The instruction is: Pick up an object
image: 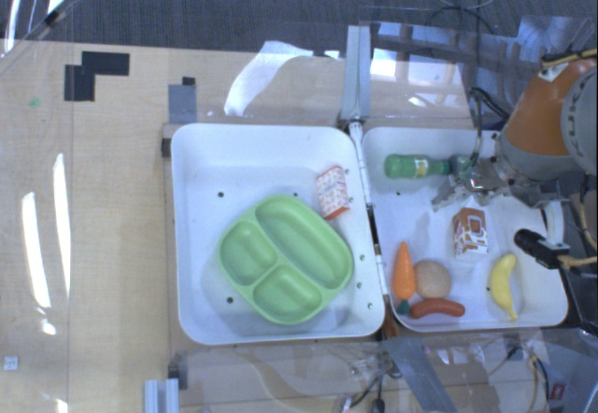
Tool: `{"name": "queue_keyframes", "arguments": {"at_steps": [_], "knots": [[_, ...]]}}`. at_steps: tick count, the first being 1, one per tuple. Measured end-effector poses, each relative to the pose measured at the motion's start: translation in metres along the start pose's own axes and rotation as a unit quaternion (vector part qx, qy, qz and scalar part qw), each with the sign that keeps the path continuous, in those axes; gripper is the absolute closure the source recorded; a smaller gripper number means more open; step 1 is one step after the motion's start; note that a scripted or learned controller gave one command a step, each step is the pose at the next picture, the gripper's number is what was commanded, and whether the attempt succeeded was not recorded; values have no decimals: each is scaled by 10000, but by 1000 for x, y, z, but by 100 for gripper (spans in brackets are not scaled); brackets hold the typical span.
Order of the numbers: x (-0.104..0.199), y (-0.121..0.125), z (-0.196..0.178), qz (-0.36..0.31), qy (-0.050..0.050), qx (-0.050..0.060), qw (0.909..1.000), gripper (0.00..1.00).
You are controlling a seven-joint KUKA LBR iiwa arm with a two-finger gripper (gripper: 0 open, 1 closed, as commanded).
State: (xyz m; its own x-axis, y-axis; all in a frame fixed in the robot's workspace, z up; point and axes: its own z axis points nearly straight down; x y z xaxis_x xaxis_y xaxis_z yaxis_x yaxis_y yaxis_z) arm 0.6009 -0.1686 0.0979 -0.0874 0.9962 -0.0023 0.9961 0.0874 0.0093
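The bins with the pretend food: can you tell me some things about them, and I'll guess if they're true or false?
1. The green plate lies in the left bin. True.
2. The banana lies on the green plate. False: it lies in the right bin, near its right side.
3. The carrot lies beside a round tan ball. True.
4. The green bottle stands upright. False: it lies on its side near the back of the right bin.
5. The gripper is over the left bin. False: it is over the right bin, near the bottle.
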Motion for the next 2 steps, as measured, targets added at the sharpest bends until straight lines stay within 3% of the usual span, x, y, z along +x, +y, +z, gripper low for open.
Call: {"name": "queue_keyframes", "arguments": {"at_steps": [1, 2], "knots": [[-33, -31, 9, 358, 11, 4, 9994, 0], [-33, -27, -5, 344, -10, -48, 9994, 100]]}}
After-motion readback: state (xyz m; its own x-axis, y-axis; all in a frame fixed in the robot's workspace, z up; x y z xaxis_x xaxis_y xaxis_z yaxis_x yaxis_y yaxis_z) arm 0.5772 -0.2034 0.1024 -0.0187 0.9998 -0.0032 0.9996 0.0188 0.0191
